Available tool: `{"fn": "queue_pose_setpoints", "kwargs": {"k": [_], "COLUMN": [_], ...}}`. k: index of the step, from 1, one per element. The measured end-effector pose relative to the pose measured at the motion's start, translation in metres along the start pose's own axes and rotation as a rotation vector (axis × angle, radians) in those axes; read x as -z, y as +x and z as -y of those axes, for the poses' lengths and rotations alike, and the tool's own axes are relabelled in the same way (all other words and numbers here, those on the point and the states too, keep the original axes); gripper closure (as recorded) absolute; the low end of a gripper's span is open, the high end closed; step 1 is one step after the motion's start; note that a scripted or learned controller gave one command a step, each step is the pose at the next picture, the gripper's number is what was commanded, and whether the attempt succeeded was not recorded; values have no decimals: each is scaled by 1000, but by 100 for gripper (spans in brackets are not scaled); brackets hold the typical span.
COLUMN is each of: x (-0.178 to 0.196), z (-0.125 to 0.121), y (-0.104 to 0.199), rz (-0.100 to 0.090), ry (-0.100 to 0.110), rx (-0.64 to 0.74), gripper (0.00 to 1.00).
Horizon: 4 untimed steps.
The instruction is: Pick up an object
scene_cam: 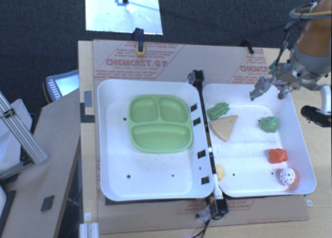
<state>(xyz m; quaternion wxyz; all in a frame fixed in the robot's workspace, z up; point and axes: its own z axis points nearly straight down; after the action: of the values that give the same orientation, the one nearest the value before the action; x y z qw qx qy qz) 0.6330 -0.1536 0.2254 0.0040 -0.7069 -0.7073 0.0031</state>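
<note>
The gripper [270, 89] hangs over the far edge of the right bin [298, 128] with its two fingers spread apart and nothing between them. Below it in that bin lie a green lump [269, 124], a tan wedge [224, 127], a green leafy piece [218, 110], a red block [277, 155] and a spotted ball [287, 176]. The left bin [111, 143] holds a green divided plate [159, 123].

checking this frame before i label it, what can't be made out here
- Gripper, camera view: small and blurred, so whether it is open or shut cannot be told.
- Arm: cut off by the right edge.
- Small yellow piece: partly behind the divider between the bins.
- Speckled ball: too small to identify.
</note>
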Motion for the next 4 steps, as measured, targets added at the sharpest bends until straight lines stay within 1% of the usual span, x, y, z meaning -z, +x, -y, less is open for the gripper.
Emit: {"fn": "queue_pose_setpoints", "kwargs": {"k": [1,2,3,4], "x": [7,-35,-97,-139], "z": [-2,0,-2,-5], "y": [0,3,6,6], "rz": [2,1,1,3], "ry": [-12,-9,-8,-18], "rx": [2,2,2,0], "gripper": [0,0,0,0]}}
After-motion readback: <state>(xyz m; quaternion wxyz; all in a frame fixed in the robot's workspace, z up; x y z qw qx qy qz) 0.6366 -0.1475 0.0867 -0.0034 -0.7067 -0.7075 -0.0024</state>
